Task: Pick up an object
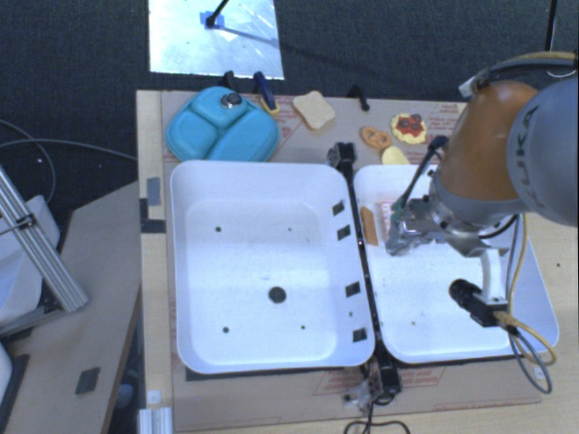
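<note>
An orange stick-like object (368, 225) lies in the right bin (534, 287) against its left wall, near the upper-left corner — long axis along that wall. The gripper (401, 236) hangs just beside it, toward the bin's middle; its grip — probably empty — can't be made out.

My arm (534, 143): grey casing, orange band above the wrist
My tool (401, 235): silvery metal
My cables (529, 346): yellow and black

The arm (507, 152) covers much of the right bin (425, 333) and runs off the right edge. The pincer (403, 236) is a blurred metallic mass, its fingers indistinct. A small orange item (368, 225) beside it is partly hidden and unidentifiable.
</note>
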You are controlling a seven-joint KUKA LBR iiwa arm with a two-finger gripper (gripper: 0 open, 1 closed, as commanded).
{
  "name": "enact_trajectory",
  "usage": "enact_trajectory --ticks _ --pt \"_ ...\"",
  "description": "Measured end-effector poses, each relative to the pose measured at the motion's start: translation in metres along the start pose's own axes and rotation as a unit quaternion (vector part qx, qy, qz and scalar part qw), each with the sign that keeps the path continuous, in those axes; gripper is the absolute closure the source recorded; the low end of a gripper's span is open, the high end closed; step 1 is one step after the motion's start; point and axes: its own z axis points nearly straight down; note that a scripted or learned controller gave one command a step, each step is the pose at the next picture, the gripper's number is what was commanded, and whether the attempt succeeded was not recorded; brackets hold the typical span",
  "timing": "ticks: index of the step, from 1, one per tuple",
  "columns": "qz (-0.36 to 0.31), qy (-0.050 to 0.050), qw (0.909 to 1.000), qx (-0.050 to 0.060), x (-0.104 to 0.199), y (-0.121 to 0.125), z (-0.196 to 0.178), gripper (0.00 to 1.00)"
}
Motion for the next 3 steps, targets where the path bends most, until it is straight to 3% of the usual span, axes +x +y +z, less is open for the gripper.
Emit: enact_trajectory --ticks 1,2,3 --pt "-0.001 0.000 1.0000 0.000 0.012 -0.046 -0.029 1.00" --pt "-0.004 0.000 1.0000 -0.003 0.076 -0.044 -0.086 1.00" --pt "-0.004 0.002 1.0000 -0.008 0.103 -0.043 -0.209 1.00"
